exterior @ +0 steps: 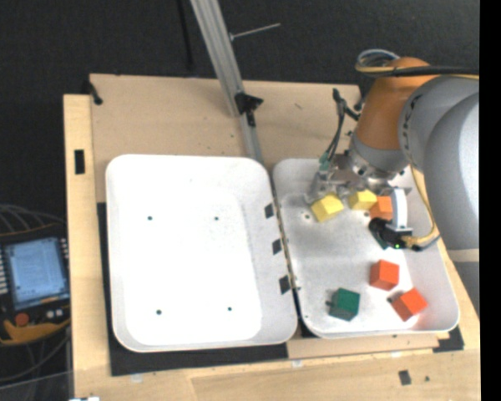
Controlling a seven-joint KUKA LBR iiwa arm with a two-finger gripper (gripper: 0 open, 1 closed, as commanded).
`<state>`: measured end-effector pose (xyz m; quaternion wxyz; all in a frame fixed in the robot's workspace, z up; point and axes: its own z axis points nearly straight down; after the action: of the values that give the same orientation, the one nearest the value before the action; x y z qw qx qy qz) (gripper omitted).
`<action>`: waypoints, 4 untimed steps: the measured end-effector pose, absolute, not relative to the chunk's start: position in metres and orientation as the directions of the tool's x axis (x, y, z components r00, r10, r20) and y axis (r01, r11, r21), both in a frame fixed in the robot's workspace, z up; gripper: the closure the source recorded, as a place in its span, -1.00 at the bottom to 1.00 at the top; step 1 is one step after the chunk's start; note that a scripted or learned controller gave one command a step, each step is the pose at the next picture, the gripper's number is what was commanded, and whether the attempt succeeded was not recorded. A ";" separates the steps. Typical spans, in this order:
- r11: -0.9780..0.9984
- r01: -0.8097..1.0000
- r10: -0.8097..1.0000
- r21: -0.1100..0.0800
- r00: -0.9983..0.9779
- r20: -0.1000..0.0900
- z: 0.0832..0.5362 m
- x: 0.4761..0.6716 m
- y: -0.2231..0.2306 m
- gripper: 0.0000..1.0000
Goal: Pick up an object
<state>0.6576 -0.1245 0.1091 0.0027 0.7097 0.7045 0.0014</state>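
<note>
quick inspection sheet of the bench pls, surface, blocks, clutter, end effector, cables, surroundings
surface: wooden bench bearing left bin and right bin.
job's things: in right bin, two yellow blocks, green block, orange blocks.
clutter: nothing seen.
end effector: end effector low over the yellow blocks; grasp unclear.
cables: dark cables along the wrist.
surroundings: handheld pendant at left, metal pole behind.

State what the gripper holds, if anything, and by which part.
It cannot be told: the gripper sits low over the yellow blocks in the right bin, its grip hidden.
</note>
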 end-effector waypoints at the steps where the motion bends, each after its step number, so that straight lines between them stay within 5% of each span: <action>1: -0.001 1.000 1.000 0.007 0.001 -0.001 0.167 0.658 -0.135 1.00; 2: 0.002 1.000 1.000 0.005 -0.002 -0.001 0.205 0.659 -0.136 1.00; 4: 0.008 1.000 1.000 0.002 -0.008 0.002 0.209 0.677 -0.032 1.00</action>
<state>0.6768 -0.0320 0.2089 0.0001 0.7042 0.7100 0.0013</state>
